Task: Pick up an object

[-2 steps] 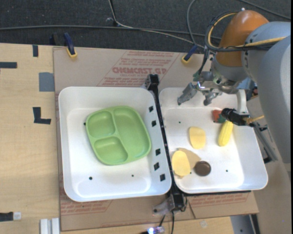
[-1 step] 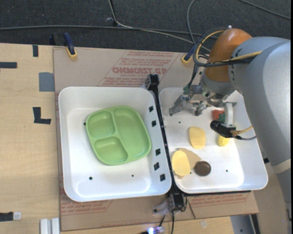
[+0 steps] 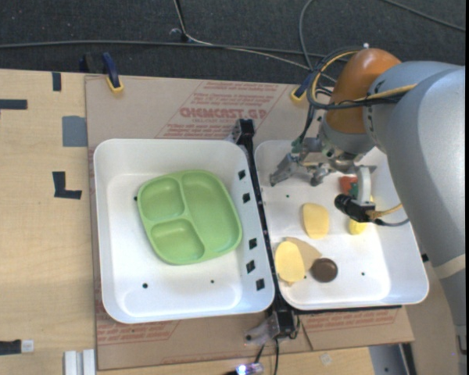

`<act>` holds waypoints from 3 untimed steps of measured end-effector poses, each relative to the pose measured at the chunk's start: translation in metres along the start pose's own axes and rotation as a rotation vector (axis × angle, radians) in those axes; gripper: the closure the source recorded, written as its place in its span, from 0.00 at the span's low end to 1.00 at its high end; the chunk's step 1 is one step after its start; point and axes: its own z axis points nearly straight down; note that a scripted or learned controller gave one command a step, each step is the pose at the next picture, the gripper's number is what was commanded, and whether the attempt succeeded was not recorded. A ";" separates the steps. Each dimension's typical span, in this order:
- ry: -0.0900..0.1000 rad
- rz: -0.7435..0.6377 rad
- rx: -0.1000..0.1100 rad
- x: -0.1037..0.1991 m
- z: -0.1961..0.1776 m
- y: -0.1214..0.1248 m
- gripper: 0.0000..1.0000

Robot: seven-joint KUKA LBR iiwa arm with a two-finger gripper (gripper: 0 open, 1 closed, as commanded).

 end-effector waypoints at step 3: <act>0.001 0.001 -0.005 -0.005 -0.110 0.000 1.00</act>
